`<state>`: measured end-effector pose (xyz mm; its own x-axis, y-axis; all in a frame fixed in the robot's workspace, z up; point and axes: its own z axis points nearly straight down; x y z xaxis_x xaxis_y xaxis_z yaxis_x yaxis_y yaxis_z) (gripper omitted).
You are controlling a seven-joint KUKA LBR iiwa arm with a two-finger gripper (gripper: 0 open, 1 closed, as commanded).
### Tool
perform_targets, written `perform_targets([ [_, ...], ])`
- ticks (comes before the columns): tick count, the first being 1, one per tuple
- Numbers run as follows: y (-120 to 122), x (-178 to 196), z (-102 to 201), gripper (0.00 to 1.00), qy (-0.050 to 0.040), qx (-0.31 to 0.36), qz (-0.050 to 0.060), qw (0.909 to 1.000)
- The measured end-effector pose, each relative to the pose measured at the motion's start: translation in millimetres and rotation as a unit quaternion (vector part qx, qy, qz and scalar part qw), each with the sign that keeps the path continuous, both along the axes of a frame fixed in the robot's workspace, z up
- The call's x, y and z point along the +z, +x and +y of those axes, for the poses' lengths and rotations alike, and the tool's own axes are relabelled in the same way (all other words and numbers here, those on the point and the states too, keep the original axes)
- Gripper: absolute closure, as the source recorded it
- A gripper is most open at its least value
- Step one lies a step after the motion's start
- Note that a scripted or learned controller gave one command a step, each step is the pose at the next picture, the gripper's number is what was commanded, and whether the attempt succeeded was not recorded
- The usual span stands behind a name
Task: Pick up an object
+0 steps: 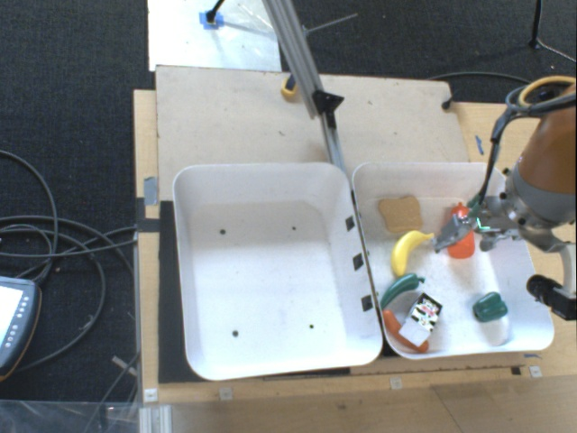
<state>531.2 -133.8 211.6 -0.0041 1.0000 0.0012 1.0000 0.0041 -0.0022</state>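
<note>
Right now the gripper [457,234] hovers low in the right bin [541,332], touching or just above the orange object [462,244]; finger spacing I cannot tell. It should centre over it, clear of the banana [407,250] just beyond.

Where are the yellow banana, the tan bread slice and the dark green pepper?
yellow banana [407,250], camera view, middle of its curved body
tan bread slice [400,213], camera view, centre of its flat face
dark green pepper [489,308], camera view, its rounded top

Orange-red object [462,242] — upright in the right bin [541,332], just beside the banana [407,249].
</note>
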Motion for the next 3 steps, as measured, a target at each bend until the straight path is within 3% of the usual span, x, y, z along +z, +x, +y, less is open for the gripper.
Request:
perform_targets([
  [1,0.7,1.7,-0.3,0.0,-0.0003,-0.001,-0.002,1.0],
  [3,3.5,-113.7,-8.2,0.0,0.0,-0.002,0.001,1.0],
])
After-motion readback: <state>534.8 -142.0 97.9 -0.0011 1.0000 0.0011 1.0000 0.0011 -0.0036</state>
